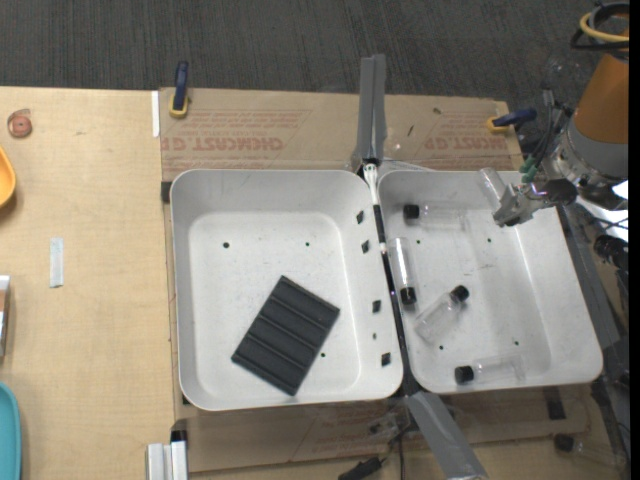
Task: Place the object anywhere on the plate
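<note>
A black ribbed rectangular plate (287, 334) lies at a slant on the floor of the left bin (200, 268). Several clear vials with black caps lie in the right bin (560, 298): one near the back (425, 211), one along the left wall (398, 263), one in the middle (443, 312) and one at the front (488, 371). My gripper (512, 208) hangs over the back right corner of the right bin, far from the plate. A clear, vial-like shape (490, 182) shows just beside it; whether it is gripped is unclear.
A metal divider post (372, 118) stands between the bins at the back. Cardboard (260, 133) with clamps lies behind the bins. The wooden bench top (80, 268) extends to the left, with small items along its left edge.
</note>
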Available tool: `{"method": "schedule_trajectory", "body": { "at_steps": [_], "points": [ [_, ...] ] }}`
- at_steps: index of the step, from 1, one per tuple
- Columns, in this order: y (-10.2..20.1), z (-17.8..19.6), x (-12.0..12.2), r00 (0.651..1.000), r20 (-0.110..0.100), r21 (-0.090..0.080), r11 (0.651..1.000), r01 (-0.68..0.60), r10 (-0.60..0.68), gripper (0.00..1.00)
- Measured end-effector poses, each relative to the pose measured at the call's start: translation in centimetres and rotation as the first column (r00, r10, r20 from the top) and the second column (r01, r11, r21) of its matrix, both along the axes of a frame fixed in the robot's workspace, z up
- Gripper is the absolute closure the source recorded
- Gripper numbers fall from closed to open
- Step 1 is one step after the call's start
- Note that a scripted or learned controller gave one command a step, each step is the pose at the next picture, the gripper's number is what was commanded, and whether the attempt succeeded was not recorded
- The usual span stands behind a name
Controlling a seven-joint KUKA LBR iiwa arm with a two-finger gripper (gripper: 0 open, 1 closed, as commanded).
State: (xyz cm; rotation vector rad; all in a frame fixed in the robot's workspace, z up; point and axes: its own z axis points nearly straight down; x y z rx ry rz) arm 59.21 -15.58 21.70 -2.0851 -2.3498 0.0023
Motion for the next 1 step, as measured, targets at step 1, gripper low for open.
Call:
{"method": "schedule_trajectory", "body": {
  "at_steps": [1],
  "points": [
    [5.73,4.95,6.7,0.994,0.0,0.0,0.994,-0.108,0.108,1.0]
  ]
}}
